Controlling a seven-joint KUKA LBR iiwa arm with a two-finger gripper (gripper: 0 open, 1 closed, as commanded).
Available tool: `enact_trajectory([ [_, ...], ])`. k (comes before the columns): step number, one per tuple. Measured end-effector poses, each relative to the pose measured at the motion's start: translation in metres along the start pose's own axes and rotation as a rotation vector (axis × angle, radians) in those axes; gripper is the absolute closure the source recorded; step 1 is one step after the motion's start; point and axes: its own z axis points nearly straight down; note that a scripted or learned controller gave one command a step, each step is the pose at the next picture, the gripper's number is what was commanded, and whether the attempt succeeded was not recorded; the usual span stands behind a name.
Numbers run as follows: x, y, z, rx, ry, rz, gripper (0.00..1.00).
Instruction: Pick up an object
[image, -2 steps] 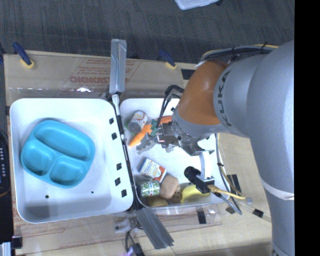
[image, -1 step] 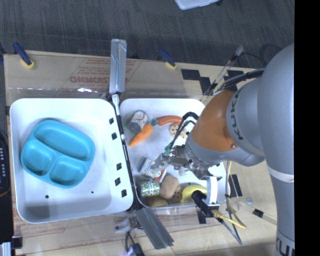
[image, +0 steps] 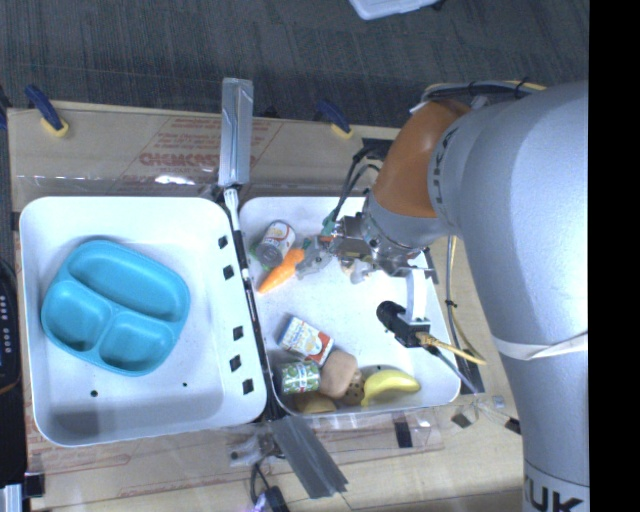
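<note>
Arm (image: 530, 230) is looming nearest the lens, reaching in from the right and hanging over the right bin (image: 440, 385). Gripper (image: 318, 252) is sitting low by the carrot (image: 281, 269), just beside its upper end; whether it is parted or closed I cannot tell. Nothing is showing as held. Carrot is lying next to a small can (image: 275, 240), likely the target, being closest. Carton (image: 305, 340), banana (image: 388, 383) and a second can (image: 299, 377) are crowding the bin's lower edge. Left bin (image: 60, 415) is holding a blue tray (image: 115, 305).
</note>
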Motion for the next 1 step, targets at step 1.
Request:
enact_trajectory([
  [1,-0.0132,-0.045,0.0614,-0.009,0.002,-0.156,0.0],
])
